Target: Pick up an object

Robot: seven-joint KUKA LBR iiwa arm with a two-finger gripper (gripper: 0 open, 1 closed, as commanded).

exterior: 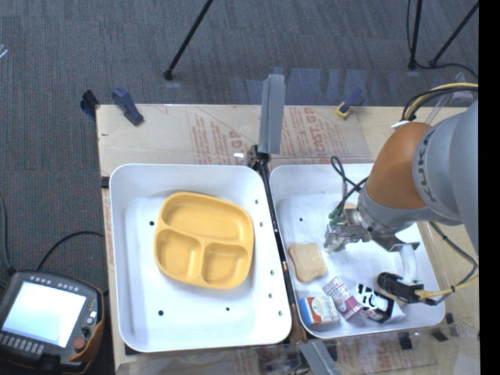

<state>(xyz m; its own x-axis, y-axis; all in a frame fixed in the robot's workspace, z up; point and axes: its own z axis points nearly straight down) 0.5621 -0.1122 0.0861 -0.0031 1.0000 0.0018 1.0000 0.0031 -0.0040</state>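
In the right bin (312, 186) lie a tan slice of toast (307, 262), a small blue and white carton (317, 309), a pink and white packet (343, 296) and a black and white object (380, 301) near the front right corner. My gripper (337, 237) hangs low in the middle of that bin, just right of and above the toast, under the arm's grey and orange wrist. Nothing shows between its fingers.
The left bin (125, 209) holds a yellow divided plate (205, 240). A grey post (272, 116) stands behind the seam between the bins. A teach pendant (47, 315) lies on the floor at the lower left. Tripod legs stand behind the bench.
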